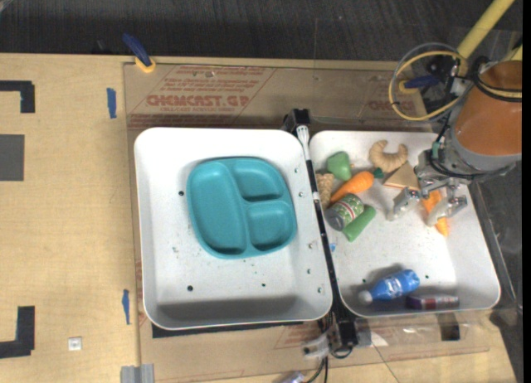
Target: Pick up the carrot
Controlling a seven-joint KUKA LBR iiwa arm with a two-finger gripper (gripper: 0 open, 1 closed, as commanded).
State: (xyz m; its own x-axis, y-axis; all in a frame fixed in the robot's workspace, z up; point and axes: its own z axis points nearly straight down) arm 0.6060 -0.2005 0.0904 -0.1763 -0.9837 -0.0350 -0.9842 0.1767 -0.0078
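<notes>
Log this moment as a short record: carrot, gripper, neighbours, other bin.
carrot: orange carrot, lying in the right bin, near its left wall
gripper: gripper low over the right bin, right of the carrot, apart from it
neighbours: green can just below the carrot; green pepper above it
front of bin: blue bottle
left bin: left bin holds a teal tray
</notes>
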